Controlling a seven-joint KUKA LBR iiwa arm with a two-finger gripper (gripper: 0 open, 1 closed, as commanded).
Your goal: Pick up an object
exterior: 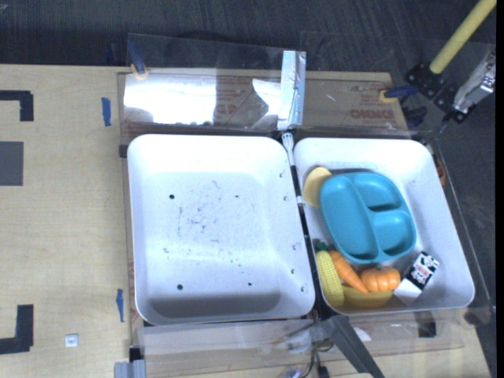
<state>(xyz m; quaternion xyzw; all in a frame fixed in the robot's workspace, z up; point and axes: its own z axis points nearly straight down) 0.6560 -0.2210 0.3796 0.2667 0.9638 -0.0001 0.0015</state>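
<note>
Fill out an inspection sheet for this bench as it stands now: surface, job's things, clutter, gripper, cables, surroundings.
Surface: light wooden bench with black corner marks and blue tape bits; it bears the left bin and the right bin side by side.
Job's things: all in the right bin: blue divided tray, a yellow piece tucked at its upper left edge, corn cob, carrot, orange piece, small black-and-white box.
Clutter: clear plastic panels behind the bins.
Gripper: nothing seen.
Cables: dark cables at the bottom edge.
Surroundings: dark carpet; a yellow rod on a black clamp at top right.
</note>
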